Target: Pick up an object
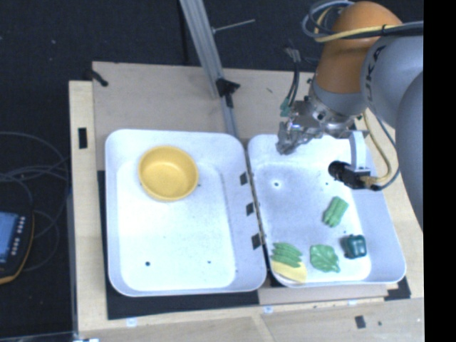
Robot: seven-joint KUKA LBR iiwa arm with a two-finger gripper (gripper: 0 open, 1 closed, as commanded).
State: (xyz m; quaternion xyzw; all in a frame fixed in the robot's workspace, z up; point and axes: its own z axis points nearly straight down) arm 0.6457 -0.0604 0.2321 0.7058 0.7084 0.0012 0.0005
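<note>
While the grey arm (385, 63) with its orange band reaches in from the right, its claw (288, 142) hangs over the far left corner of the right bin (299, 191), close to the bin's rim. Whether the claw is open or closed cannot be told from this view, as its tips blur together against the white floor; nothing shows between them.

Several small things lie in the right bin, all toward its near and right side. A light green ridged piece (334, 211) sits tilted near the right wall. Nearer the front edge, a dark teal block (353, 246) rests by the right corner, with a green leafy piece (324, 258) just beside it to the left. Further left, another green piece (286, 251) lies partly on top of a yellow object (291, 271) at the front rim. A black fitting (340, 170) with a cable sits above the bin's right part, below the wrist.

A yellow bowl (168, 172) stands upright in the far left part of the left bin (178, 262). Both bins rest side by side on the tabletop (142, 91).
</note>
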